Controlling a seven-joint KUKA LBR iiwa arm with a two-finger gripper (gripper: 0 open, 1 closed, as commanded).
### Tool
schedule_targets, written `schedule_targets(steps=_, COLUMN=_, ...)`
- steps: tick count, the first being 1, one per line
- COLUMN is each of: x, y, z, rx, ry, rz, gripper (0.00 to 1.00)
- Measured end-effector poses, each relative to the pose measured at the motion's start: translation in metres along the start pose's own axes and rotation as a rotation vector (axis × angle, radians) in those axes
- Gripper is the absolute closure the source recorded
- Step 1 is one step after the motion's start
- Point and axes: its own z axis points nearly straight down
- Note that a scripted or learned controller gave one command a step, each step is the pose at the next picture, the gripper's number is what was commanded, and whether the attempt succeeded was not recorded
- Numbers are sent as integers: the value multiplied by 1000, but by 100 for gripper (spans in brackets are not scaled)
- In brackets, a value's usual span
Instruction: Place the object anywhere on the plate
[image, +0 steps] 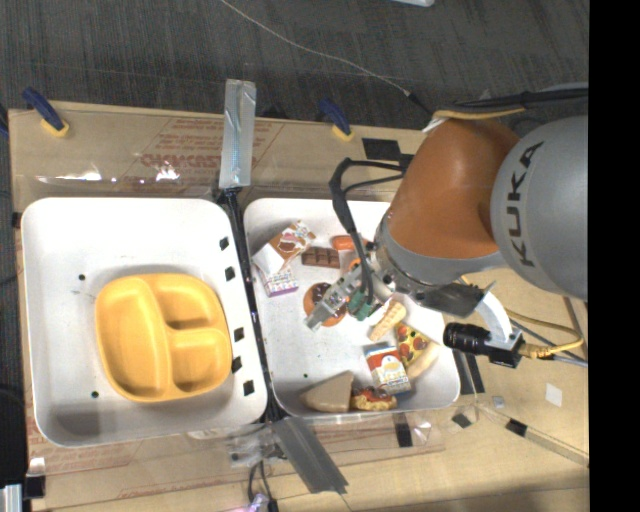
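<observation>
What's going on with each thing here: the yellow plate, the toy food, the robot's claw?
Yellow plate: upright in the left bin, nothing on it.
Toy food items: scattered loose in the right bin.
Gripper: low over the toy food in the right bin.

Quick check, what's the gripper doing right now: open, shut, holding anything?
Gripper: low in the right bin over the toy food; cannot be told whether it grips anything.
</observation>
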Motion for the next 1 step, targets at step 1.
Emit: schedule_targets(steps=1, x=16, y=4, z=37, rx=2, ry=3, rz=319, gripper=100)
